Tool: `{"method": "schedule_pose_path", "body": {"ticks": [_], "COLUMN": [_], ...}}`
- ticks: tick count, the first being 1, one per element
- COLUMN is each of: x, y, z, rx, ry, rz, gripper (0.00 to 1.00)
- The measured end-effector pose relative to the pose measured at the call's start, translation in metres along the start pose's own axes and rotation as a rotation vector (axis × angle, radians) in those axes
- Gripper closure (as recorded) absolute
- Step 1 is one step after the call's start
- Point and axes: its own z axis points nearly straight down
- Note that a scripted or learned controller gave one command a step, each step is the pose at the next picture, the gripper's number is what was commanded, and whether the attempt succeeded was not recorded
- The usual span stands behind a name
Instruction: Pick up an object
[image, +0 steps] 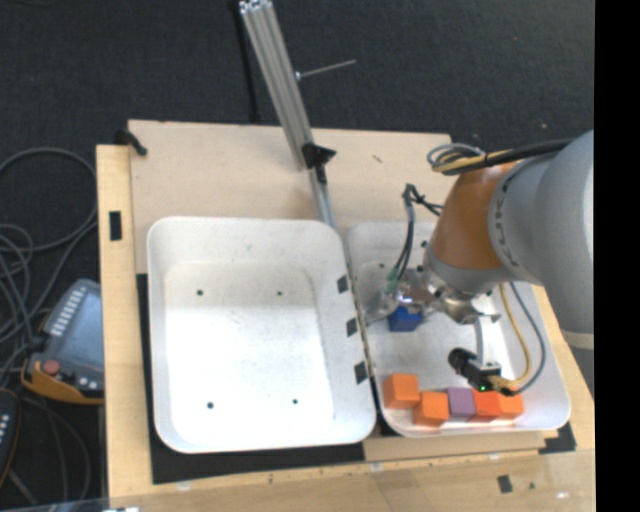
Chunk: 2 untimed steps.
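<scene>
In the right bin (530, 330) my gripper (404, 300) hangs low at the bin's left side, just beside the wall shared with the other bin. A small blue block (404, 319) sits directly under and against the gripper's tip, partly covered by it. Along the bin's front edge lies a row of blocks: an orange one (402, 389), another orange one (434, 407), a purple one (461, 402) and an orange one (497, 404) at the right end. The grey arm with its orange band (470, 225) covers the back right of this bin.
The left bin (250, 330) stands beside the right one, their walls touching at the middle. A slanted aluminium post (285, 90) rises behind the bins. Cables and a black connector (468, 366) hang from the wrist over the right bin. A hand controller (70, 340) lies off the bench at left.
</scene>
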Motion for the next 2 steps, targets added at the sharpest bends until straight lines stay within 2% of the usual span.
{"method": "schedule_pose_path", "body": {"ticks": [1,2], "x": [-0.002,0.079], "y": [0.002,-0.006], "z": [-0.011,-0.104], "rx": [-0.002,-0.006], "ry": [0.000,0.006], "rz": [0.008,-0.012], "gripper": [1.00,1.00]}}
